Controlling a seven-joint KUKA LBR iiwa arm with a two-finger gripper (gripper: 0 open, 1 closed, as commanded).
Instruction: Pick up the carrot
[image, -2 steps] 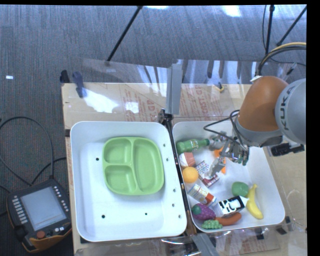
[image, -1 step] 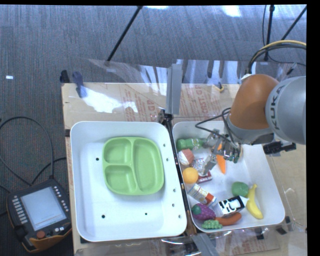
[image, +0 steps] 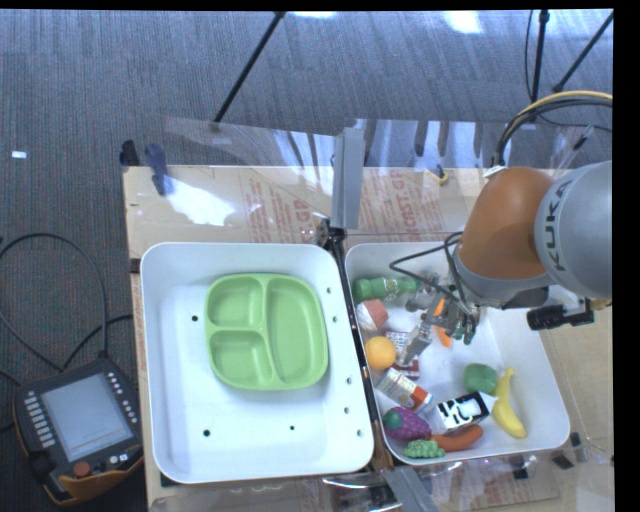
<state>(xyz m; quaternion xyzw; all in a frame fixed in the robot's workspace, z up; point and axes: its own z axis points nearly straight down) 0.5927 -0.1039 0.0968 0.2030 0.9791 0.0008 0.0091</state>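
Carrot (image: 444, 335): small orange bit by gripper (image: 432, 325)

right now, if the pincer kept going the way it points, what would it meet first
The pincer points down and to the view's left. First in that line, probably, is the orange ball, or the small bottle beside it; depth is unclear.

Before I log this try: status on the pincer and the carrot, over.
Pincer low in the right bin, an orange piece at its tips, likely the carrot. Grip unconfirmed. Orange and bottle crowd close.
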